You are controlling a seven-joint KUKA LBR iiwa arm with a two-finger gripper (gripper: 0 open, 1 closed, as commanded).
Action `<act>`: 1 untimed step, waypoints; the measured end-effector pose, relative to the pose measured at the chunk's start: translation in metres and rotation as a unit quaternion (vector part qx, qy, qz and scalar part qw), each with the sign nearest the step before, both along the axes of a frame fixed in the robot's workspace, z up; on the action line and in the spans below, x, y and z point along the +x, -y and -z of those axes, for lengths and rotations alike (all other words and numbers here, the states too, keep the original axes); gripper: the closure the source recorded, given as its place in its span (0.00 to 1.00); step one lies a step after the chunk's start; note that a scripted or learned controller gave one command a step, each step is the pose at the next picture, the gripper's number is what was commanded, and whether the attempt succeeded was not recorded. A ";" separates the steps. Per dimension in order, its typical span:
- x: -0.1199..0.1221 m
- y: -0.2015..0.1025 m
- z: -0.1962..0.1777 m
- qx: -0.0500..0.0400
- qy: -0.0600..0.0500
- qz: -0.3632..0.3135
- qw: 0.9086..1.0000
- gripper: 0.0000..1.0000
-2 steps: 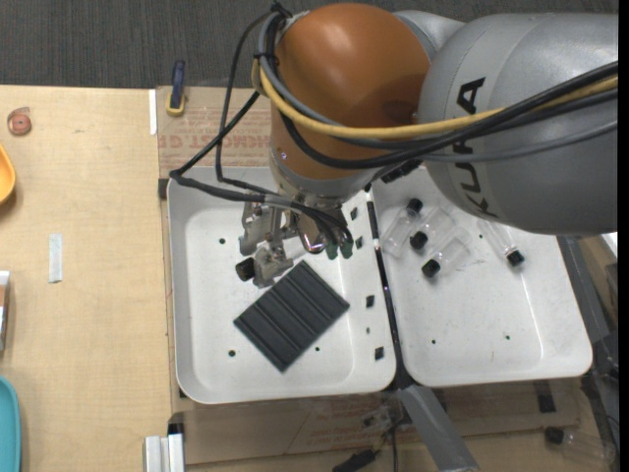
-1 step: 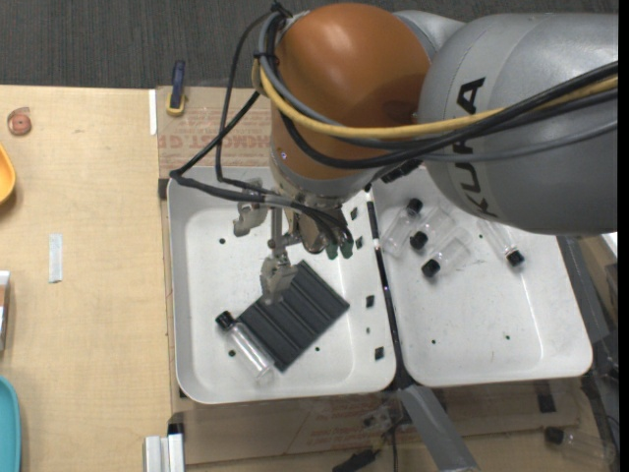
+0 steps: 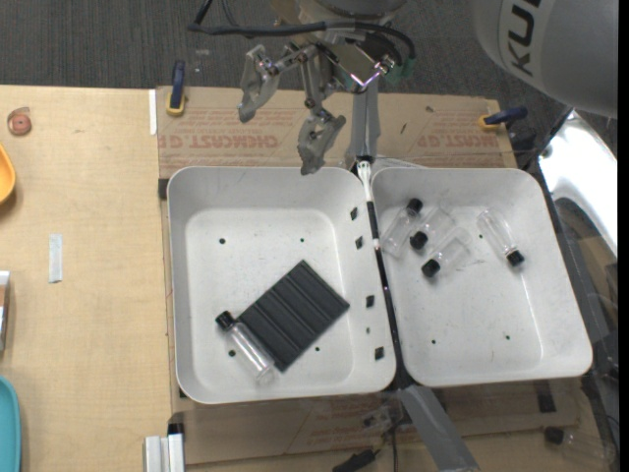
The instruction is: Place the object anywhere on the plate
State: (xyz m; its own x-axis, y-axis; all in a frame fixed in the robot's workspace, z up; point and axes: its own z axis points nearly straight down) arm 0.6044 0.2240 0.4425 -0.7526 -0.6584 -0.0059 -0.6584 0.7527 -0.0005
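- Where the left bin (image 3: 182, 293) has its near-left corner, the vial (image 3: 246, 346) lies on its side: a clear tube with a black cap at its far-left end, the body hard to make out against the white floor.
- The vial rests along the near-left edge of the plate (image 3: 295, 313), touching it or just overlapping it; I cannot tell which.
- The plate is a dark, ribbed rectangle lying flat and turned at a slant, near the middle of the left bin's floor.
- The gripper (image 3: 276, 143) hangs above the left bin's far rim, its two fingers spread wide with nothing between them.
- To the right of the left bin, edge to edge with it, stands the right bin (image 3: 550, 293), which holds a loose group of spare vials (image 3: 432, 239), also clear with black caps.
- White letters "KU" show on the grey arm (image 3: 550, 28), far right of and beyond the left bin.
- Red print runs upside down across the cardboard sheet (image 3: 236, 141) under the left bin's far side; I cannot read it with certainty.
- Two blue-and-yellow clamps (image 3: 177, 87) pin that sheet at its far corners.
- Left of the left bin lies a pale wooden benchtop (image 3: 88, 313), with an orange item (image 3: 5, 177) and a teal item (image 3: 6, 426) cut off at its edge.
- Beyond the left bin, past the cardboard, is a dark grey floor (image 3: 88, 23).
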 end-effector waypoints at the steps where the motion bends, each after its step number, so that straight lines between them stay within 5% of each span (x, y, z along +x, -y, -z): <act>1: 0.002 0.001 -0.009 0.002 0.002 0.004 1.000 1.00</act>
State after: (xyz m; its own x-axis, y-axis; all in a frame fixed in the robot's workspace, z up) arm 0.6066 0.2226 0.4515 -0.7576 -0.6527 -0.0105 -0.6527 0.7576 -0.0001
